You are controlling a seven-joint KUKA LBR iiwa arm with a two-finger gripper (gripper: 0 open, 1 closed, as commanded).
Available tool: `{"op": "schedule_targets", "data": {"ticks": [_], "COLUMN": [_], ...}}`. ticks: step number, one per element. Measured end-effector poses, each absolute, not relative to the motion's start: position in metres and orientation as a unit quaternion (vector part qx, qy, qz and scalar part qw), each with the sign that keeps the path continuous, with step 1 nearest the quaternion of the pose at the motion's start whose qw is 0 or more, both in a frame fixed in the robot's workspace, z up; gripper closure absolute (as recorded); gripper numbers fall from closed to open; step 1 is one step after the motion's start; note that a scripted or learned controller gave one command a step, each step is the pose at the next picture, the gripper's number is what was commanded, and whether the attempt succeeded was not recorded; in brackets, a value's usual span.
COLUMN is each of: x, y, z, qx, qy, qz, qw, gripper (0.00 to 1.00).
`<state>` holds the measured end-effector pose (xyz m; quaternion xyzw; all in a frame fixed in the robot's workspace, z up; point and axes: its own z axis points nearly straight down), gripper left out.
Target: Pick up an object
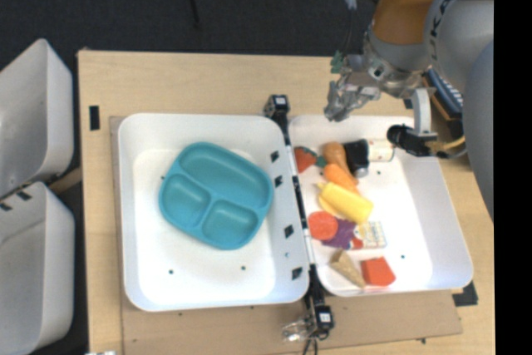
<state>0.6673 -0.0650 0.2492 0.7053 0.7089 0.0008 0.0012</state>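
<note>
Bins: two white ones side by side; your left bin (137,278) carries one teal divided plate (216,194), your right bin (440,249) a heap of toy food at its 9 o'clock side. Count there one yellow piece (346,201), two orange carrot-like pieces (337,165), one red round piece (322,225), one purple piece (342,234), one red-orange block (377,271), one tan wedge (348,268). Gripper (339,107) hangs over the right bin's 11 o'clock corner, nothing seen in it, and you cannot tell its opening.

Gripper (342,106) above toy-filled right bin (445,216) (far edge)
</note>
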Motion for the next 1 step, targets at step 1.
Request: {"op": "schedule_targets", "data": {"ticks": [1], "x": [0.6643], "y": [-0.0697], "z": [0.2309], "qx": [0.707], "qy": [0.707], "qz": [-0.001], "qw": [0.001], "gripper": [1.0]}}
